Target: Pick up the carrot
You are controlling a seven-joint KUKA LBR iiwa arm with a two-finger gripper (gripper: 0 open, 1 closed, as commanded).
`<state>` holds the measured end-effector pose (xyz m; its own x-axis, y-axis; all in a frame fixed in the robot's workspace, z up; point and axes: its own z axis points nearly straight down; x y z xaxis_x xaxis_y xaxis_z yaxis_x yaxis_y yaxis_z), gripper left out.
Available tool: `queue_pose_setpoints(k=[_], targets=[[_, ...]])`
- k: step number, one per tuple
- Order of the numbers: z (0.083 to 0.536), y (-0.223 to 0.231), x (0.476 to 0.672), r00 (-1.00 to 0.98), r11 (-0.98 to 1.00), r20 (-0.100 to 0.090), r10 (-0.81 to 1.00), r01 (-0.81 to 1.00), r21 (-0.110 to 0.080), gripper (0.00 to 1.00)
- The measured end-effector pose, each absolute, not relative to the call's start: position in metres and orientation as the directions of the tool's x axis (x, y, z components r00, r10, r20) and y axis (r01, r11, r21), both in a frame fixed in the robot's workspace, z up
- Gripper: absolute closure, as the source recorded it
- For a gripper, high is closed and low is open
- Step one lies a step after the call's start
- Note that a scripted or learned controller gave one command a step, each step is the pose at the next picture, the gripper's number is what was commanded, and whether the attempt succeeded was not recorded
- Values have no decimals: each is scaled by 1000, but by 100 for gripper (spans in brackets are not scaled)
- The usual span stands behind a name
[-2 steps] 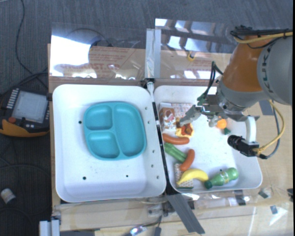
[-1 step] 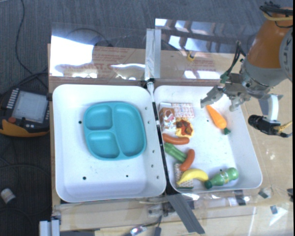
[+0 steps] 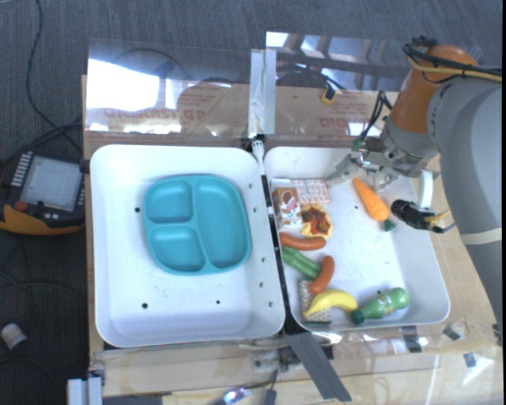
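Observation:
The carrot (image 3: 372, 200), orange with a small green end, lies slanted on the floor of the right bin (image 3: 422, 268), near its far right side. My gripper (image 3: 368, 168) hangs just above the carrot's upper tip, below the orange wrist band. Its fingers stand apart, open, with nothing between them. The carrot rests on the bin, apart from the other food.
Left of the carrot lie a snack packet (image 3: 288, 201), a sausage (image 3: 304, 243), a green cucumber (image 3: 299, 262), a red pepper (image 3: 323, 270), a banana (image 3: 333, 301) and a green bottle-shaped toy (image 3: 381, 304). A teal divided plate (image 3: 196, 224) sits in the left bin (image 3: 118, 294).

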<state>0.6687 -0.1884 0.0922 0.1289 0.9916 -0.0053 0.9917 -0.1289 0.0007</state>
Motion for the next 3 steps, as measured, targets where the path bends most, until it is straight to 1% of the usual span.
queue_pose_setpoints(k=[1,2,3], targets=[[91,-208,648,31,-31,7,999,999,13,0],[100,-210,647,30,-30,0,1000,999,12,100],[126,-186,642,94,-94,0,996,996,-1,100]])
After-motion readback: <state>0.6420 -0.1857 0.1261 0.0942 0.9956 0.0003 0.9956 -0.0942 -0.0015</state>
